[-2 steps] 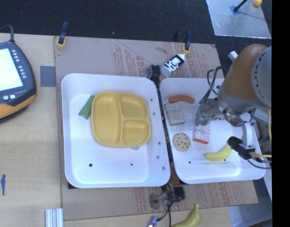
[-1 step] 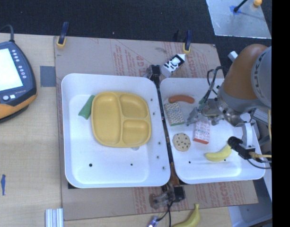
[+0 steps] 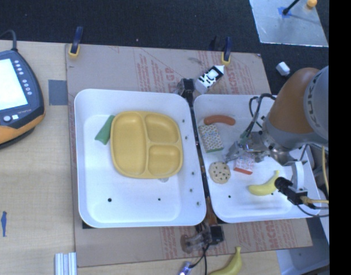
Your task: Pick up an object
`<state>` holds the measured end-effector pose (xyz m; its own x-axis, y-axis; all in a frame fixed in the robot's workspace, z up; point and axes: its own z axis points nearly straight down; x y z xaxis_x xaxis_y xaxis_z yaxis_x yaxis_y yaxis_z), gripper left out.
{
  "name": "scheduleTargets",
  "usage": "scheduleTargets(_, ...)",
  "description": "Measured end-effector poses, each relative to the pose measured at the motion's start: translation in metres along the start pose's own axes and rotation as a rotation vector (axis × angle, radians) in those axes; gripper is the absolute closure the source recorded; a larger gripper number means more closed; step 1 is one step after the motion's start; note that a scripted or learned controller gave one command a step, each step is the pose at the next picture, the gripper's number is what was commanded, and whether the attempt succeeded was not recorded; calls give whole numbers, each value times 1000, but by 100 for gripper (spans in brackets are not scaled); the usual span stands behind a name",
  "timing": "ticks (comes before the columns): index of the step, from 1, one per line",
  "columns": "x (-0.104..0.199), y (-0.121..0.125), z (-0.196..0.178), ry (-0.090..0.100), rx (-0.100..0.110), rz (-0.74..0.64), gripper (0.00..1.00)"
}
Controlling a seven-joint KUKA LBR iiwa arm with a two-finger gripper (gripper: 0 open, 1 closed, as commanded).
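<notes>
Hand (image 3: 237, 152) partly hides red item (image 3: 242, 169).

One camera here, fixed high above the bench (image 3: 32, 211) and looking down at a slant. Both bins sit near the middle of the shot, left bin (image 3: 95, 199) and right bin (image 3: 232, 208) side by side, each seen whole. The far edge of the bench runs along the top, dark floor (image 3: 135, 7) beyond it. The arm (image 3: 298, 107) comes in from the right edge, partly cut off.
</notes>
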<state>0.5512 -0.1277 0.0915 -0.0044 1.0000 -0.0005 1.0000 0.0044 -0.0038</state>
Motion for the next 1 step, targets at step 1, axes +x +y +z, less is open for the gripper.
scheduleTargets(1, 5, 97, -7, 1, -3, 1, 0)
